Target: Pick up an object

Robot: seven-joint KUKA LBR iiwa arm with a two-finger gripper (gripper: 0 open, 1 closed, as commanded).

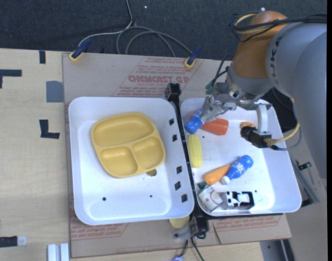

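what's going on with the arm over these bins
A grey robot arm reaches from the right into the right bin, its end effector low over a blue toy and an orange piece. A corn cob lies nearby. The left bin holds a yellow divided plate.

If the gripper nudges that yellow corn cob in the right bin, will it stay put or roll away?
The corn cob looks rounded and elongated, lying flat by the right bin's left wall, so a sideways push would probably roll it. It appears to be a plastic toy, likely stiff and light. Its curved sides might slip between fingers unless gripped across its width.
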